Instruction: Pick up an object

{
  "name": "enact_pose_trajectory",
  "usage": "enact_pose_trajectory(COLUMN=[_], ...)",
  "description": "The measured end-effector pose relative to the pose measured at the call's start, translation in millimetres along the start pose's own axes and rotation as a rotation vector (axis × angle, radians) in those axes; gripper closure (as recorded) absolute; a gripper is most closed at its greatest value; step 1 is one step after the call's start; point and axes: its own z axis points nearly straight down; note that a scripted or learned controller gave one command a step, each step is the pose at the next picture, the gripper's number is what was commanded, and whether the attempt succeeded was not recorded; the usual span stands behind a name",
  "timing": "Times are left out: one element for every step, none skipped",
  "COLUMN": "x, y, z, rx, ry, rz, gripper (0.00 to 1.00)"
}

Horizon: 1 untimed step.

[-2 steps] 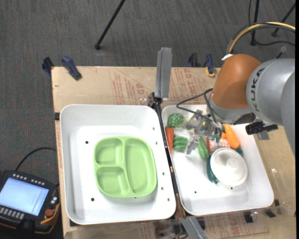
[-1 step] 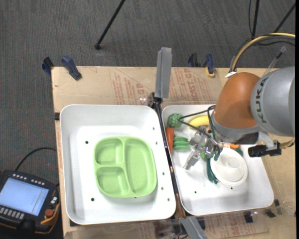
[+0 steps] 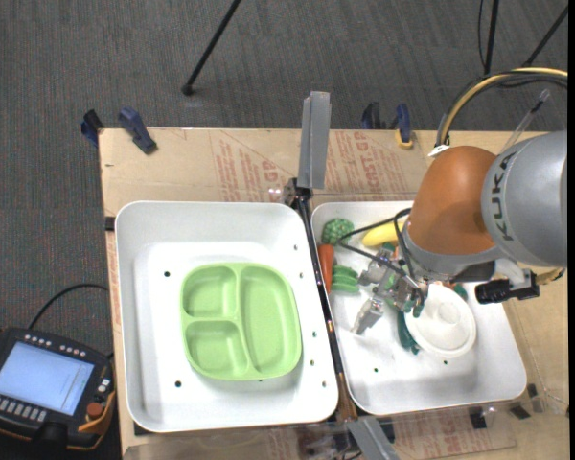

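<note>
Right of centre in the frame, over the right bin (image 3: 498,377): gripper (image 3: 372,316), fingers spread apart, nothing between them, tips hanging above bare bin floor. Just right of the gripper and lower: white bowl (image 3: 445,326) with a dark green rim piece at its left edge. Upper left of the gripper, along the bin's left wall: orange carrot (image 3: 325,259), green toy pieces (image 3: 343,277), round green item (image 3: 337,229). Above, half under the arm: yellow banana (image 3: 381,234). Left bin (image 3: 139,372): light green divided plate (image 3: 240,322), centred.

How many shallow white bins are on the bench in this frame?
2. The left shallow white bin holds a green divided plate; the right shallow white bin sits beside it, under the gripper.
</note>
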Motion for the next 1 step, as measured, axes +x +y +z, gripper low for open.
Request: enact_pose_trajectory(x=[-38.4], y=[12.8], z=[-0.8], rx=[-0.002], ry=[-0.003], rz=[0.106], gripper=[0.0])
